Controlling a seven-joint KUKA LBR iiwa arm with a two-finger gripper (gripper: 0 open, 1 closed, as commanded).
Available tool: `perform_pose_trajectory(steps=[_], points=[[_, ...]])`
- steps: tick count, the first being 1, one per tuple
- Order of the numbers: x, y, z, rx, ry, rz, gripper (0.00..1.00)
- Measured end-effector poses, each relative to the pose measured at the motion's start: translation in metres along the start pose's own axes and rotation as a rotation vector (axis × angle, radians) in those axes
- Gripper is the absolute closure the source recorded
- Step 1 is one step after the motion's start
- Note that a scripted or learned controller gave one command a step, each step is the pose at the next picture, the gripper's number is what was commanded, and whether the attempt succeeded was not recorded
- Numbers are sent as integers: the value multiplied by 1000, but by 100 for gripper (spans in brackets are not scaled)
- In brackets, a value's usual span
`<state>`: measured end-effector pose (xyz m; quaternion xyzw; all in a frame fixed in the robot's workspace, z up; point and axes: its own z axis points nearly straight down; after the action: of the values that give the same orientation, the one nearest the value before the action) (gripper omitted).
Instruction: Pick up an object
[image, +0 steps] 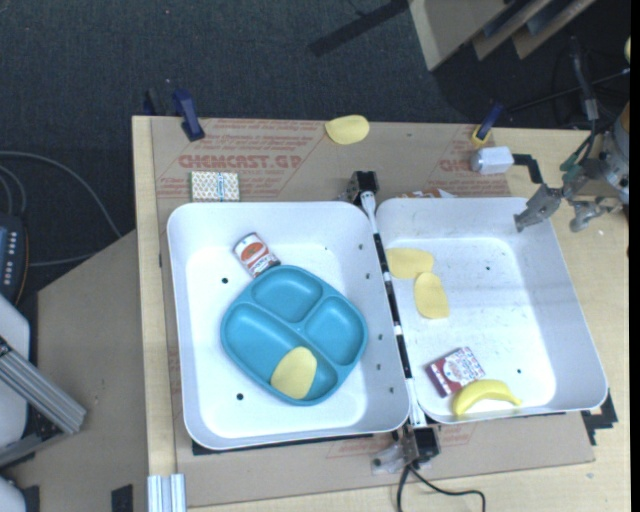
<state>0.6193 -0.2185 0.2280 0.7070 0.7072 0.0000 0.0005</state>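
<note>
Hovering at the frame's right edge above the right bin (575, 330), our end effector (558, 212) spreads open, holding nothing, likely staged before choosing the banana (484, 396).

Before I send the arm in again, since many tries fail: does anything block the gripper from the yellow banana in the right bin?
Nothing visible does. The gripper hovers at the right white bin's far corner; the yellow banana lies uncovered at the near edge, against a red packet.
</note>
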Motion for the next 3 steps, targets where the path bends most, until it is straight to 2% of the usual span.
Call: perform_pose_trajectory(steps=[1, 2, 3], points=[[66, -9, 88, 1, 1, -1, 0], [114, -31, 144, 3, 2, 0, 0], [124, -29, 143, 2, 2, 0, 0]])
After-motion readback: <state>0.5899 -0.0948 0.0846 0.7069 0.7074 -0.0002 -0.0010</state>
